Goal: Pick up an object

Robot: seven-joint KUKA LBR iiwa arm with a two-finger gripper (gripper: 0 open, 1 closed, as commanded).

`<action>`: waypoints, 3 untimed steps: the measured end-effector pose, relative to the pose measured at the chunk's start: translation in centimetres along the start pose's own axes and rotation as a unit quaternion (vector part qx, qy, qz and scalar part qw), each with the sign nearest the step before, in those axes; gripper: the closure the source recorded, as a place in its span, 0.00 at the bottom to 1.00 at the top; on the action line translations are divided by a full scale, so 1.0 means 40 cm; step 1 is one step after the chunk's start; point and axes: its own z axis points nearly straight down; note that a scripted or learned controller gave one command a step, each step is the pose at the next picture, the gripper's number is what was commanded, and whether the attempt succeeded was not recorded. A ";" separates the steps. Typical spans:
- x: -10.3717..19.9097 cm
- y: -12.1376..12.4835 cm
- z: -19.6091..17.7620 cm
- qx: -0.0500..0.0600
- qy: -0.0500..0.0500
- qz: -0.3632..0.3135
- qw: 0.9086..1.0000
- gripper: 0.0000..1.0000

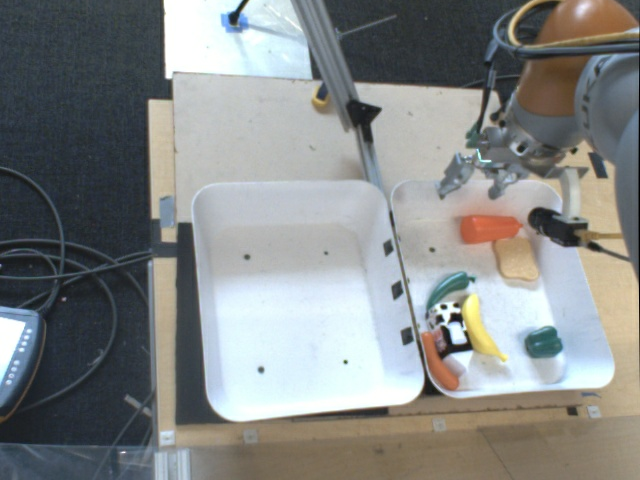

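My gripper (476, 182) hangs over the far edge of the right bin (424, 230), open, with nothing between its spread fingers (451, 180). Just in front of it lies an orange carrot-shaped piece (490, 228), apart from the fingers. A tan bread slice (517, 261) sits beside the carrot. Nearer the front are a green pod (450, 286), a yellow banana (484, 328), a black-and-white toy (450, 326), a red-orange pepper (440, 361) and a dark green pepper (543, 342).
The left bin (300, 298) stands beside the right one, with a black clip strip (397, 288) along their shared wall. A grey slanted pole (338, 68) runs from the top down to the bins' far junction. Cables (60, 268) lie left of the bench.
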 end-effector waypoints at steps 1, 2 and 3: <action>0.000 0.002 -0.007 -0.002 -0.001 -0.001 1.000 0.00; 0.012 -0.016 0.108 0.000 0.000 0.000 1.000 0.00; -0.010 -0.027 0.230 0.000 -0.001 0.002 1.000 0.00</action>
